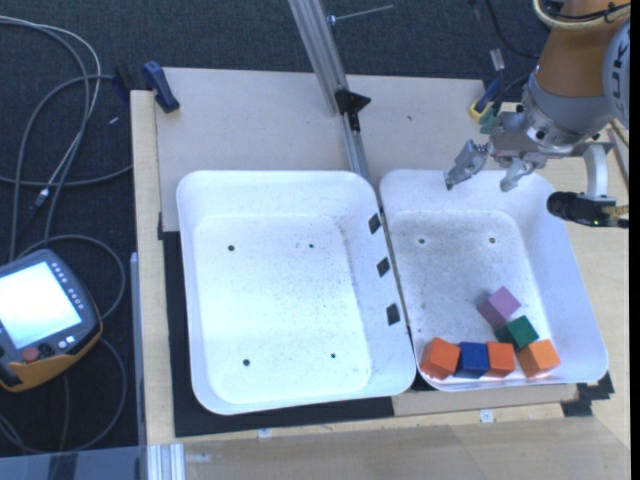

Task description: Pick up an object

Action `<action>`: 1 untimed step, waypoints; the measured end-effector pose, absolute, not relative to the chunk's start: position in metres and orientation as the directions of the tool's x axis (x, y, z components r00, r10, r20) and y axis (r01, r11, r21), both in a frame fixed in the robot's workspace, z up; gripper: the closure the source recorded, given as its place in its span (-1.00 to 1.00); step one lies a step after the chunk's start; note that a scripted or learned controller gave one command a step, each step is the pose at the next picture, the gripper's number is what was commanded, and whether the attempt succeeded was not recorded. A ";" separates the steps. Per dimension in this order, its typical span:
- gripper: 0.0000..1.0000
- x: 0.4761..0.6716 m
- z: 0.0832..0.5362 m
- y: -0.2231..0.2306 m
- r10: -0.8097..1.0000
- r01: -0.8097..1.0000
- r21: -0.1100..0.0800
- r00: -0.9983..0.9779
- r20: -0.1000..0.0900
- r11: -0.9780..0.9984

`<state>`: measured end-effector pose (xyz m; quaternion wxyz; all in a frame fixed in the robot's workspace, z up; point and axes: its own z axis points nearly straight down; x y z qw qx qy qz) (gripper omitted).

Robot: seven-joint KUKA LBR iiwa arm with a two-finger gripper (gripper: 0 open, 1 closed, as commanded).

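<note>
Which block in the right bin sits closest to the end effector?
The purple block: it lies farthest up the bin, above the green block, toward the open end effector.

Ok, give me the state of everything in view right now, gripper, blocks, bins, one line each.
Gripper: open, holding nothing, above the far rim of the right bin.
Purple block: loose in the right bin, tilted.
Green block: resting beside the purple one.
Orange blocks: three, in the near row against the wall.
Blue block: in that row, between two orange ones.
Right bin: holds all the blocks.
Left bin: speckled floor.
</note>
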<state>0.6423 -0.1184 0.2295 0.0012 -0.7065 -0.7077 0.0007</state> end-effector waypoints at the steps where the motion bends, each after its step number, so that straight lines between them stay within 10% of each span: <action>1: -1.00 0.549 0.098 -0.135 1.000 1.000 -0.013 0.003 0.003 -0.003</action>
